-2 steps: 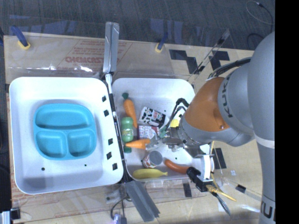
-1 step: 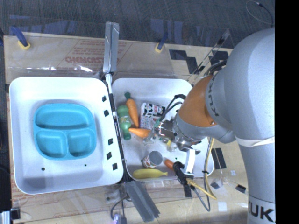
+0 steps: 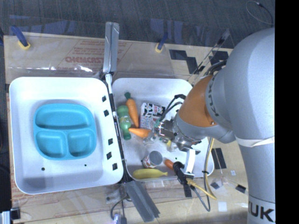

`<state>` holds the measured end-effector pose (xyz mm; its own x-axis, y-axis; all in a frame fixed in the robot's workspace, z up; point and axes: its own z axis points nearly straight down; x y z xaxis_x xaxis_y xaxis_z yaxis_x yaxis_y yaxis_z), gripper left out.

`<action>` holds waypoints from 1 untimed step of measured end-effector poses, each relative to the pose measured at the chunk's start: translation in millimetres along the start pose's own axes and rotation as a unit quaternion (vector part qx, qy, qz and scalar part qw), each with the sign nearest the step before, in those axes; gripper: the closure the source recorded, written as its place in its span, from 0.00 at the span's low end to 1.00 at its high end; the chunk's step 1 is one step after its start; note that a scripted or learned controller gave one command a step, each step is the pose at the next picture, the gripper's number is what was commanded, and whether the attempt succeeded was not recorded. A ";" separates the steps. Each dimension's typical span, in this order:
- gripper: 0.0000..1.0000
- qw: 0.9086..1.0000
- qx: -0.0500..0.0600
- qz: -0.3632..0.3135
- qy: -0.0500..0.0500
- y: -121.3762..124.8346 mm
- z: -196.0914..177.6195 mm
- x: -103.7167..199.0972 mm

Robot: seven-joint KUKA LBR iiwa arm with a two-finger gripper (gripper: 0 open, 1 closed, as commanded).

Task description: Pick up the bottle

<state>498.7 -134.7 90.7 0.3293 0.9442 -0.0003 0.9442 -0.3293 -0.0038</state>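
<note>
Now tool (image 3: 159, 130) over right bin (image 3: 182, 85); bottle (image 3: 124, 120) beside carrots (image 3: 132, 110).

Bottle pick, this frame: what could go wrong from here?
The green bottle lies against the left wall of the right bin, with two carrots touching it, so a grasp may catch a carrot instead. The gripper sits nearer the milk carton, so it might close on that.

The arm's orange band (image 3: 198, 108) and wrist cover the right bin's (image 3: 140, 85) far side, and its fingers cannot be made out.
</note>
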 end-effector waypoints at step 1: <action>0.00 1.000 0.001 0.022 0.000 5.7 -12.7 3.0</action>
<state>505.1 -133.8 103.3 0.3704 0.9289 -0.0007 0.9289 -0.3704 -0.0054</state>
